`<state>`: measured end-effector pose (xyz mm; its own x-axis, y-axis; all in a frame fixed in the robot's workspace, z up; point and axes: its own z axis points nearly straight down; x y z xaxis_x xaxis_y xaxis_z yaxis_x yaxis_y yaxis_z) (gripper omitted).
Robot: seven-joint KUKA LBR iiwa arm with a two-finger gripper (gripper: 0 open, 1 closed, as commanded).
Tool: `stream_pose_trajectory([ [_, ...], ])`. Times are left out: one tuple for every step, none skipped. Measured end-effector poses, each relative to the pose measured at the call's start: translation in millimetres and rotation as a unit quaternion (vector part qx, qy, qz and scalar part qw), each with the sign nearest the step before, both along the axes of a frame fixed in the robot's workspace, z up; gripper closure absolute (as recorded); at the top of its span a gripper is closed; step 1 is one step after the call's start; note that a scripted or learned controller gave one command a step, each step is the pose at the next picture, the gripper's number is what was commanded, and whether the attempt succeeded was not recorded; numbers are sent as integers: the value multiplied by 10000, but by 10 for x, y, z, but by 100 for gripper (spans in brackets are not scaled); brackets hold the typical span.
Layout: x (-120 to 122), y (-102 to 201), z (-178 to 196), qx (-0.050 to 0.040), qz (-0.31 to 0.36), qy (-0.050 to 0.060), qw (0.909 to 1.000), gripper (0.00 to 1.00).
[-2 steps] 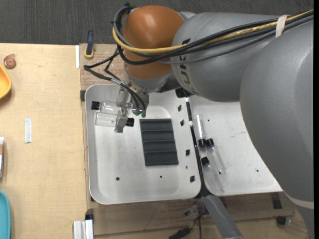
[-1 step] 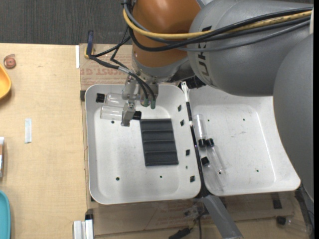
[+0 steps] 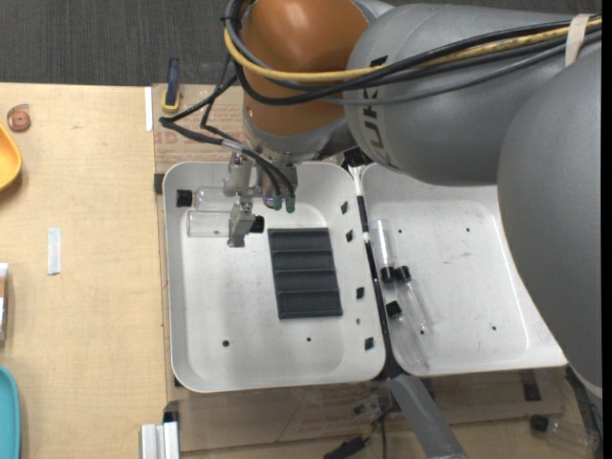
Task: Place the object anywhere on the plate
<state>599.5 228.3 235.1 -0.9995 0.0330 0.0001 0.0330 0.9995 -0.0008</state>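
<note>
A dark grey ribbed rectangular plate (image 3: pixel 305 273) lies flat in the middle of the left white bin (image 3: pixel 206 352). A clear, glassy object (image 3: pixel 204 224) rests on the bin floor near the back left corner, with a small black piece (image 3: pixel 182 197) just behind it. My gripper (image 3: pixel 243 226) hangs low over the bin, between the clear object and the plate's back left corner, right beside the clear object. The orange wrist band and grey arm cover the bin's back edge.
The right bin (image 3: pixel 459 256) holds a clear tube with a black clip (image 3: pixel 395 276) along its left side. Black clips sit on the divider between the bins. The wooden bench to the left bears an orange item (image 3: pixel 6 161) and a small white strip (image 3: pixel 54 251).
</note>
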Motion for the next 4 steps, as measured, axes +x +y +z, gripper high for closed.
stream_pose_trajectory([
  [10, 0, 71, 4, 304, -12, 9995, 100],
  [4, 2, 84, 2, 558, -8, 9984, 100],
  [76, -167, 83, 6, 1214, -16, 9926, 100],
  [133, -497, -172, 4, 1579, -7, 9875, 100],
])
